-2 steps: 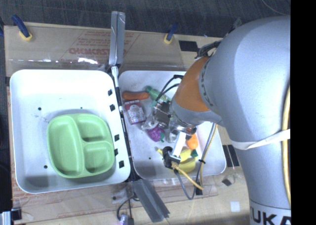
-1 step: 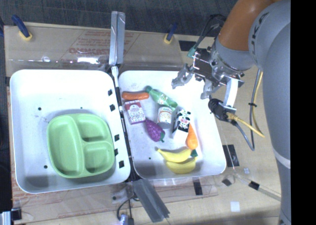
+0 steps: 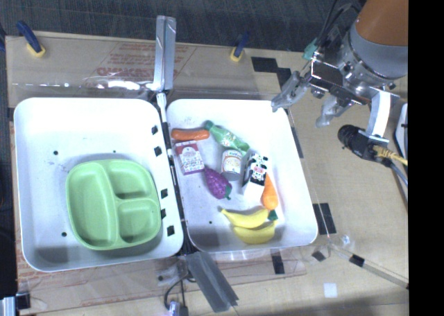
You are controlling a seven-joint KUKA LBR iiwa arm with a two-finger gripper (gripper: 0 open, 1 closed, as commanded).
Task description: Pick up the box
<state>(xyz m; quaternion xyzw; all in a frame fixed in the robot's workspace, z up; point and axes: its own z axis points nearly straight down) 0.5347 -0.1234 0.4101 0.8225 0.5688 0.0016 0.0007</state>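
A small red-brown box (image 3: 189, 157) lies flat in the right bin (image 3: 201, 235), near its left wall. My gripper (image 3: 300, 113) hangs above that bin's far right corner, well up and to the right of the box. Its two fingers (image 3: 283, 97) are spread apart and open, with nothing between them.
Around the box lie an orange sausage (image 3: 189, 134), a green bottle (image 3: 229, 138), a small can (image 3: 232, 162), purple grapes (image 3: 217, 181), a cow-patterned carton (image 3: 258, 168), a carrot (image 3: 269, 193) and bananas (image 3: 250, 221). A green divided plate (image 3: 114, 204) sits in the left bin (image 3: 41, 120).
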